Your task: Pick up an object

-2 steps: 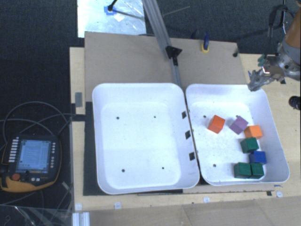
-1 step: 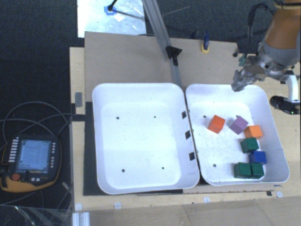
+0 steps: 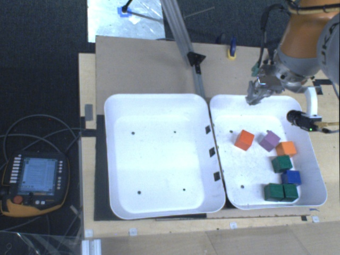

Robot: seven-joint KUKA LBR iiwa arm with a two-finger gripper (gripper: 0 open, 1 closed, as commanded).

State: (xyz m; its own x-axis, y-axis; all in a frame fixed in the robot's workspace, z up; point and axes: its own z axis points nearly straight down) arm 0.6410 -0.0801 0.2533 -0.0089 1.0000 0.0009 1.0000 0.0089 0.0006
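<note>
My gripper (image 3: 255, 98) hangs above the far rim of the right bin (image 3: 319, 193), whether spread or closed I cannot tell, so I judge this the approach: next I must descend toward the orange block (image 3: 244, 140) nearby.

Two bins (image 3: 159, 102) side by side on desk (image 3: 149, 62); blocks (image 3: 276, 163) clustered toward right bin's (image 3: 223, 142) right edge and front right corner.
</note>
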